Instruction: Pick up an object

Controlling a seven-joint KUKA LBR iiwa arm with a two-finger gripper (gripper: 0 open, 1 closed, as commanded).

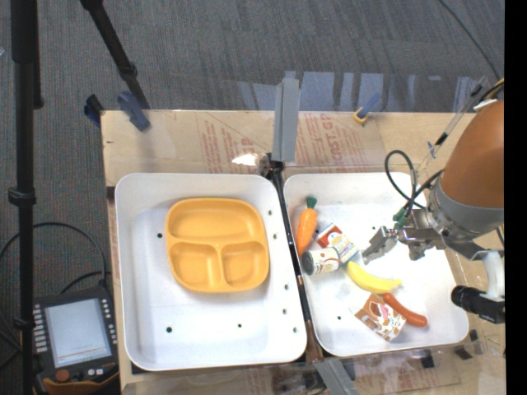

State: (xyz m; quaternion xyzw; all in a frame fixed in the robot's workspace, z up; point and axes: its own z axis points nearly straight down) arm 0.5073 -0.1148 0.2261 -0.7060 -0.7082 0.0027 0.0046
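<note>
Banana: curved, smooth yellow; gripper just above.

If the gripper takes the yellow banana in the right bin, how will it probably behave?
The banana looks like a smooth plastic toy, so probably stiff and light. Its curved, rounded shape may slip or turn between the fingers. The sausage and the can lie close, so they could be pushed.
</note>
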